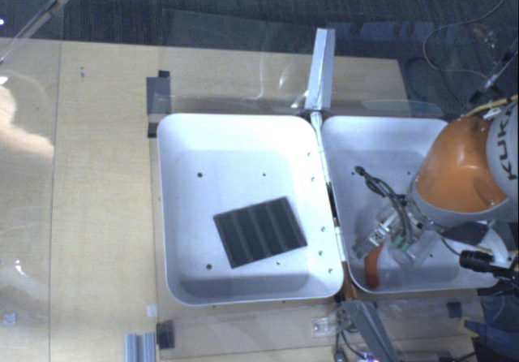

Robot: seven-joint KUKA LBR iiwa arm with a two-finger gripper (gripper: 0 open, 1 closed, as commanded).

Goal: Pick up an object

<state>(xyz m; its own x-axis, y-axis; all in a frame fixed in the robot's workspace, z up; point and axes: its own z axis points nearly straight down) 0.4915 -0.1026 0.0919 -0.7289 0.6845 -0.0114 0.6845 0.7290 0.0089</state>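
A dark ribbed rectangular pad (259,231) lies flat in the left bin (186,157), near its front middle. My gripper (388,240) reaches down into the right bin (365,141), close to that bin's front left corner. A small orange-red object (371,267) sits right below the gripper against the bin's front wall, with a bit of green (400,242) showing beside the gripper's metal parts. Whether anything is held between the fingers cannot be made out from this angle.
The arm's orange band (458,170) and grey wrist cover much of the right bin. A metal divider post (320,68) stands behind the seam between the bins. Cables (373,183) trail over the right bin's floor. Wooden bench (81,190) surrounds the bins.
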